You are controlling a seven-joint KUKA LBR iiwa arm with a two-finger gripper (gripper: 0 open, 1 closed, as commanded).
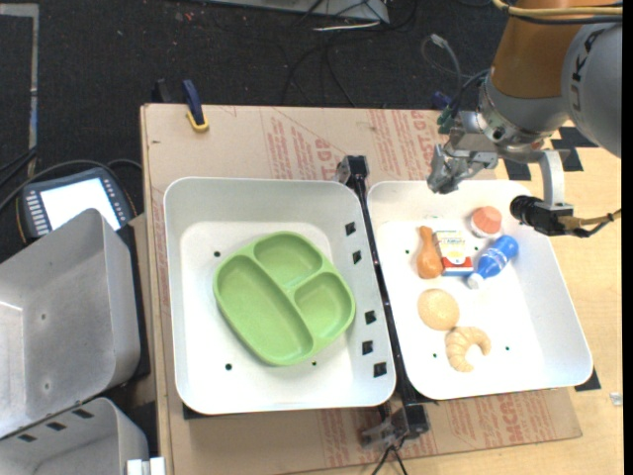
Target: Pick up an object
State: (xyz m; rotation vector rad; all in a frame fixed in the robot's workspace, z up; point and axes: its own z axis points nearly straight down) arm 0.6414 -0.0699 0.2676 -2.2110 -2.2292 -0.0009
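A: How many things does the bench carry?

B: Two white bins side by side. The left bin [188, 265] holds one green plate [284, 297] with three compartments, nothing lying in them. The right bin [554, 354] holds six small things: a drumstick [428, 252], a carton [453, 251], a red-lidded cup [485, 221], a blue bottle [494, 259], a bun [437, 309] and a croissant [467, 346].

A: And the gripper [447, 180]?

B: It hangs over the far rim of the right bin, below the arm's orange band. Whether the fingers are spread or closed cannot be told from this angle, and nothing can be seen between them.

A: Where do the things lie from it?

B: The drumstick and carton are nearest, just toward the camera from the jaws, touching each other. The cup lies a little to the right of the jaws and nearer the camera. The bottle is tilted beside the carton, further right. The bun lies well toward the camera from the jaws, with the croissant just beyond it, the farthest of the six. The plate is well off to the left of the jaws, in the other bin.

A: Is any of them touching the gripper?

B: None; all rest on the bin floor.
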